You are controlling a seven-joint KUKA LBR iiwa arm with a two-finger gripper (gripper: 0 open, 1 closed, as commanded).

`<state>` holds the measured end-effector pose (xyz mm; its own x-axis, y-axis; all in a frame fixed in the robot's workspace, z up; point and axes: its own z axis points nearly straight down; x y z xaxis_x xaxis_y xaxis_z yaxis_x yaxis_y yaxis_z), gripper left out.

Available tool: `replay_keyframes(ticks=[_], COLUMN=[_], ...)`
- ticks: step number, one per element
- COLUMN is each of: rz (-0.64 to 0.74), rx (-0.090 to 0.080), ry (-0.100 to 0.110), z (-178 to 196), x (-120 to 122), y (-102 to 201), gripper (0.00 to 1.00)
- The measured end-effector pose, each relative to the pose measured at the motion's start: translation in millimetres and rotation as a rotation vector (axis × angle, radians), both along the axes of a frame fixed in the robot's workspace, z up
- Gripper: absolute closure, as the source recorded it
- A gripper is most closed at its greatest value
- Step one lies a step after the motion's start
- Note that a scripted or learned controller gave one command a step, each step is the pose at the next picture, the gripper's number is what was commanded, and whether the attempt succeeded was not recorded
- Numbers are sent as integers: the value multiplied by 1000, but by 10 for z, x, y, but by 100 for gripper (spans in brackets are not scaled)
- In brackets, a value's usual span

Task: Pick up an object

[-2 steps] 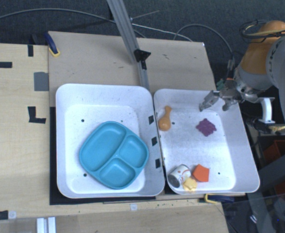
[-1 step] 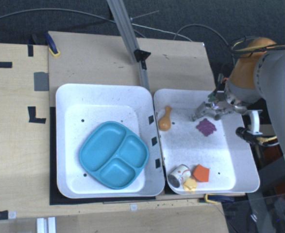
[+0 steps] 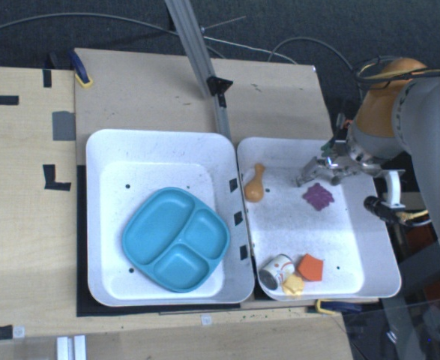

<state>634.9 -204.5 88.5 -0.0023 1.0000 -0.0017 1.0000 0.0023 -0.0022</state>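
My end effector (image 3: 321, 171) hangs over the far part of the right bin (image 3: 369, 272), reached in from the right, with the orange band (image 3: 377, 111) on my arm just behind it. At this slant I cannot tell how it is set, and I see nothing carried in it.

Nearest the camera, well in front of my end effector at the right bin's near edge, three things cluster together: one orange block (image 3: 310, 267), one small yellow piece (image 3: 294, 284) touching it, and one white cup lying on its side (image 3: 276, 270) just left of them.

Closer to me, one purple object (image 3: 318, 196) lies flat on the bin floor just below and beside my end effector; whether I touch it I cannot say.

To the left of my end effector, near the wall that divides the bins, lies one tan, drumstick-shaped item (image 3: 255, 184).

Farther left, in the left bin (image 3: 100, 201), sits one blue divided plate (image 3: 176, 238) with three compartments, well apart from my end effector.

So I count two white bins, one plate, and five loose objects, all five in the right bin.

Beyond the bins, the counter (image 3: 137, 88) carries a grey metal pole (image 3: 193, 40) slanting up behind the divide.
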Motion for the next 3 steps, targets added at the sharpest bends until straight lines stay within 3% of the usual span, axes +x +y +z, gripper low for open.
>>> replay_keyframes(ticks=[1,3], rz=[2,0], rx=[-1,1], ry=[0,-6], z=[103,992], x=[3,-3], y=[6,42], gripper=[100,100])
